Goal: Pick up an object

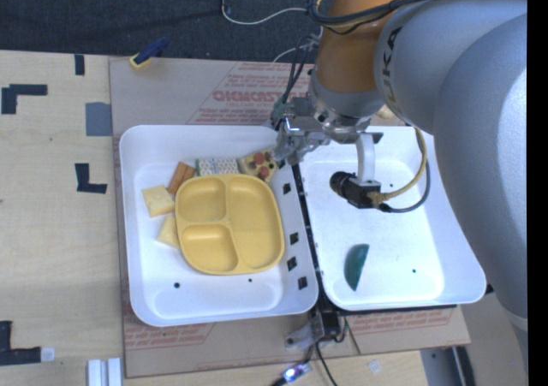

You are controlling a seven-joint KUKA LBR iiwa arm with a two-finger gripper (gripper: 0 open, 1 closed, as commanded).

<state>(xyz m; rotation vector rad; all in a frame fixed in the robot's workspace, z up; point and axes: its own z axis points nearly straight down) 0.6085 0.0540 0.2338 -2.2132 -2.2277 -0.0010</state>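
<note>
1. The grey arm [445, 93] hangs over the seam between two white bins, its tool [287, 146] low at the far right corner of the left bin [137, 153]; from where I stand the wrist hides it, so I cannot tell how it is set or whether it has anything.

2. Nearest target: a small multicoloured toy [259, 163], just beside the tool and crowded against the yellow plate [229, 223] on one side and the bin wall on the other.

3. Past the plate, well away from the tool, lie a tan cracker [157, 200], an orange stick [181, 176] and a patterned piece [217, 166].

4. On the tool's other side, in the right bin [445, 282], a green piece [356, 264] lies alone.

5. Likely trouble: the tool clips the wall between the bins on its way down, or lands on the plate rim and tips or shoves the plate.

6. The toy is small and hemmed in; a slightly off grip would probably skid it away under the rim.

7. The black fitting [355, 189] and cable [411, 192] trailing under the wrist could snag a bin edge.
</note>
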